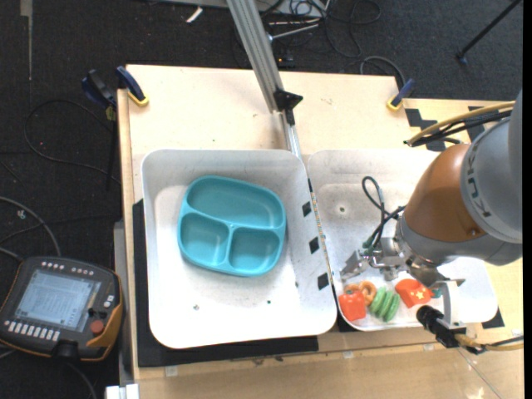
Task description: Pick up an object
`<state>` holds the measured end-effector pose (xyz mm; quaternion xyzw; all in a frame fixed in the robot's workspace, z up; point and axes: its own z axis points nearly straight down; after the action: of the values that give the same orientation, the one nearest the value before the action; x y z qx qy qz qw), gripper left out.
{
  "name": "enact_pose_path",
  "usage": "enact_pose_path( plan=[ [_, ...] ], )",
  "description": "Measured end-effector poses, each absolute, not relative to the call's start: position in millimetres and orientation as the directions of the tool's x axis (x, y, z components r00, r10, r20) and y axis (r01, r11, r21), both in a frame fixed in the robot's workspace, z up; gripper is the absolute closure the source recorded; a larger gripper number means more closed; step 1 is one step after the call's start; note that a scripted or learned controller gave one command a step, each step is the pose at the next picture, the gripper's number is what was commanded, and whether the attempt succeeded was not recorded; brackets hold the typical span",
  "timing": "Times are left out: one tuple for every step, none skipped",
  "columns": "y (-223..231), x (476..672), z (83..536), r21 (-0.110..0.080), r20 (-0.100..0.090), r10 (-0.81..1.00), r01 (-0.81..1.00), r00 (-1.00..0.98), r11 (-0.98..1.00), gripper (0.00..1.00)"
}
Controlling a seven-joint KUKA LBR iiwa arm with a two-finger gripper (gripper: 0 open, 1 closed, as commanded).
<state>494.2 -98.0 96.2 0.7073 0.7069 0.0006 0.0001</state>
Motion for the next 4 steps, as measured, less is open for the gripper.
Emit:
enact_pose_path(
  plan=[
    [-98.0, 494.2, 96.2, 0.001, 0.001, 1.0, 1.0, 0.001, -0.001, 0.0],
    [-96.3, 494.0, 96.1, 0.001, -0.001, 1.0, 1.0, 0.0, 0.0, 0.0],
    [-95.6, 494.2, 96.2, 0.002, -0.001, 1.0, 1.0, 0.0, 0.0, 0.0],
    [-95.5, 494.2, 96.2, 0.002, -0.001, 1.0, 1.0, 0.001, -0.001, 0.0]
  ],
)
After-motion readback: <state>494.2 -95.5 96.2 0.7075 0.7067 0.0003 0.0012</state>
